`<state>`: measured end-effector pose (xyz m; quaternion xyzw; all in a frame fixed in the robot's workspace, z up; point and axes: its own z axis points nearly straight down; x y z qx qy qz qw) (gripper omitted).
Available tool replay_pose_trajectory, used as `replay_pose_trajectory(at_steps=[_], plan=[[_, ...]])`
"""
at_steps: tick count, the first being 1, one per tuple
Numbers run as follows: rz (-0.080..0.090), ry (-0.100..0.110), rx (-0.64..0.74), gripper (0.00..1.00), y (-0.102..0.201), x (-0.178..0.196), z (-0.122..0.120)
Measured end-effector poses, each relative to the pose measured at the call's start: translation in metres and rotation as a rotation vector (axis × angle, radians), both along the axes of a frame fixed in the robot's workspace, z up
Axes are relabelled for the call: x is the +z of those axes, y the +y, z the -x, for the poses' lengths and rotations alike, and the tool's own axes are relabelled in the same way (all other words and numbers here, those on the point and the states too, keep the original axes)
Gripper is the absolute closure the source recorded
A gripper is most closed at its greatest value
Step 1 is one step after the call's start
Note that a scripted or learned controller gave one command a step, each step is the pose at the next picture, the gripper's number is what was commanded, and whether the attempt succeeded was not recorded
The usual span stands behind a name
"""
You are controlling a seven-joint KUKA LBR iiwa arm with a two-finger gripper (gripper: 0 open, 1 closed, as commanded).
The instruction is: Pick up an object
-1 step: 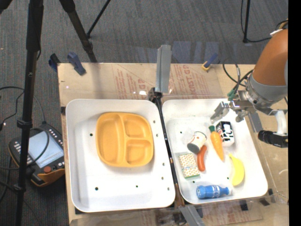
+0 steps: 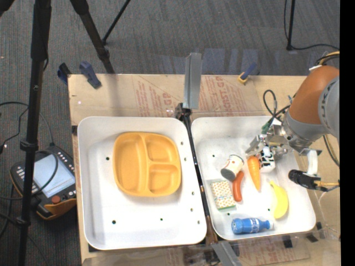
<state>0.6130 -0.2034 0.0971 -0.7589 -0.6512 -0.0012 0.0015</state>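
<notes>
Blue plastic sits nearest: a small bottle (image 2: 250,225) lying on its side along the front wall of the right bin (image 2: 211,127). Round and smooth, it would likely roll away from any touch that is not centred. Just behind it lie a patterned sponge-like block (image 2: 222,194), a red sausage-shaped piece (image 2: 238,186) and a yellow banana (image 2: 280,200), packed close enough that a reach for one could nudge its neighbour.

Farther back lies the orange carrot (image 2: 254,172), a slim glossy cone with its thick end toward the rear. A tipped white cup (image 2: 232,167) lies just to its left, and a small black-and-white object (image 2: 268,158) touches its top end. The tool (image 2: 268,146) hangs over that top end; whether it is spread or pressed together I cannot tell, and nothing shows as pinched in it.

My guess is that the carrot or the black-and-white piece is the target. The risk is that a descent here lands on both at once, or that the carrot's tapered, slick surface slips out sideways. The bin's right wall is also near the wrist.

The left bin (image 2: 94,148) holds a yellow divided plate (image 2: 147,163), well apart from all this, on the desk (image 2: 138,96).
</notes>
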Motion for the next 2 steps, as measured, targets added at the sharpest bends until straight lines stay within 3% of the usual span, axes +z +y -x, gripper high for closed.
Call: replay_pose_trajectory(at_steps=[1,2], plan=[[0.004,-0.005,0.003,1.00,-0.001,0.013,-0.002],[0.003,0.003,-0.016,1.00,0.069,0.098,-0.028]])
